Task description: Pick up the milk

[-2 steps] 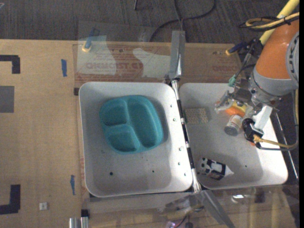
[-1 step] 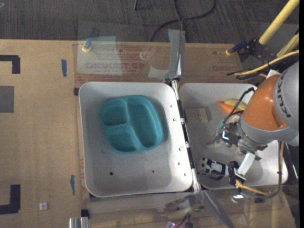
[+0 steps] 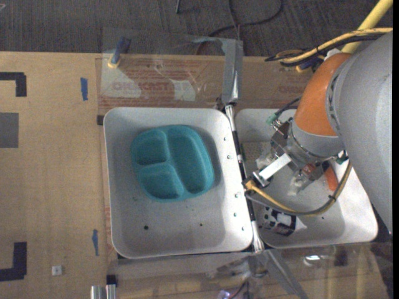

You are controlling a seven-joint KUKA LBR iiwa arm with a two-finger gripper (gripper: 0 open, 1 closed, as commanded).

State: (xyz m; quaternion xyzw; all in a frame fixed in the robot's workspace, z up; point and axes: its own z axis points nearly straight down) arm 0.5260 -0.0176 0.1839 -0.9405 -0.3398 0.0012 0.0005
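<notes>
A small black-and-white object (image 3: 278,220), possibly the milk carton, lies at the near left of the right bin (image 3: 355,226). It is partly hidden by a yellow cable. My gripper (image 3: 300,178) hangs low over the middle of that bin, up and to the right of the object. The grey wrist and orange band (image 3: 318,108) cover most of it from above. Nothing can be seen held in it.
A teal divided plate (image 3: 173,162) lies in the left bin (image 3: 124,223). An orange item (image 3: 331,180) peeks out beside the gripper in the right bin. The divider wall (image 3: 240,173) runs between the bins. A clear plastic sheet (image 3: 168,73) lies behind them.
</notes>
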